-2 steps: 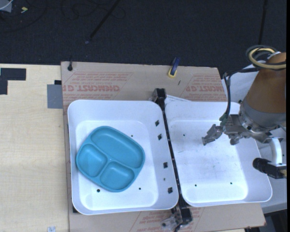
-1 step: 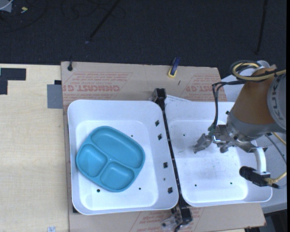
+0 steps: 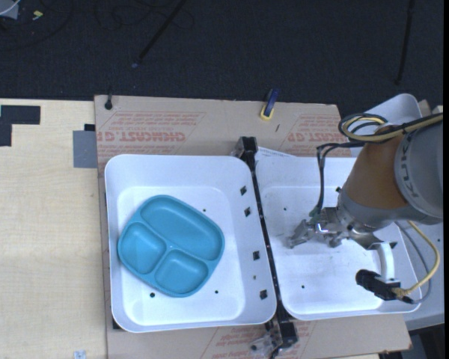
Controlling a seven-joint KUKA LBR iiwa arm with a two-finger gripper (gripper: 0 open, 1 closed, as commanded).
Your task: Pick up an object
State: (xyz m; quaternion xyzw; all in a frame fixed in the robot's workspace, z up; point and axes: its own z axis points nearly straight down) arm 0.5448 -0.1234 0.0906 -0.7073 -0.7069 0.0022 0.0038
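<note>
A light blue plate (image 3: 171,244) with three compartments lies flat in the left bin (image 3: 127,178), towards that bin's left side. My gripper (image 3: 305,235) hangs low over the floor of the right bin (image 3: 299,290), in its middle, pointing left. It is well apart from the plate, across the divider between the bins. I see nothing held at its tip.
The grey arm with its orange band (image 3: 374,182) reaches in from the right and covers the right bin's far right part. A black clamp strip (image 3: 258,223) runs between the two bins. A blue and yellow clip (image 3: 269,105) sits on the cardboard behind them.
</note>
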